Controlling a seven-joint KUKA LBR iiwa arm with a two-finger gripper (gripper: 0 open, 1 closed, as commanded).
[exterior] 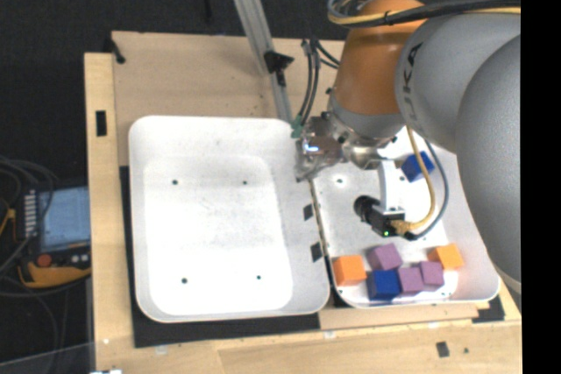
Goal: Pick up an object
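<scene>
Several small blocks lie along the near side of the right bin (465, 286): an orange block (351, 269), a purple block (384, 257), a blue block (384, 285), two more purple blocks (410, 279) and another orange block (450, 256). A further blue block (417, 167) peeks out from under the arm at the bin's far side. My gripper (314, 150) hangs below the orange wrist band, over the far left corner of the right bin by the divide between the bins. It is well apart from the near blocks. The wrist hides what lies beneath it.
The left bin (210, 215) sits beside the right one. A slanted metal rod (254, 22) rises behind the bins. A black connector on a cable (372, 213) hangs over the right bin. A blue device (61, 219) lies off the bench to the left.
</scene>
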